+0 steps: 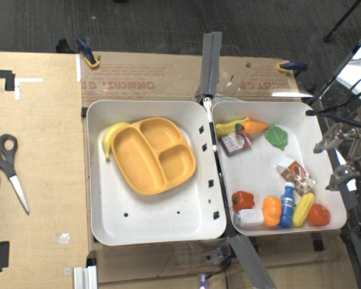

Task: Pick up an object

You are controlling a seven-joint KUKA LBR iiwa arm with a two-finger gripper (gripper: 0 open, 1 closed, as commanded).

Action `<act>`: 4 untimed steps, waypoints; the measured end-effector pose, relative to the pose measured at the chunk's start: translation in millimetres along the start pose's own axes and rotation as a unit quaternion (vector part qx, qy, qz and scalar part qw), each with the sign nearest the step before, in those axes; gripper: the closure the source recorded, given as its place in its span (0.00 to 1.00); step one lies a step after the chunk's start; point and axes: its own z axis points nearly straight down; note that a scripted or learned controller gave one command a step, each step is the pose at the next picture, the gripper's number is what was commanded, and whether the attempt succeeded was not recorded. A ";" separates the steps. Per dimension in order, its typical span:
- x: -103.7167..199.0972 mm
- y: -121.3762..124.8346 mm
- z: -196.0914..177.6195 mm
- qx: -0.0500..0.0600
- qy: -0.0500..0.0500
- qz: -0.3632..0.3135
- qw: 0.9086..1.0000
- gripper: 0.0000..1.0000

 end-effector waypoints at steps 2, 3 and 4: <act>-2.6 -26.7 173.2 0.006 -0.023 0.058 0.998 0.00; -39.5 48.7 192.3 0.000 -0.001 0.115 0.993 0.00; 13.2 79.0 193.2 0.000 0.001 0.161 0.987 0.00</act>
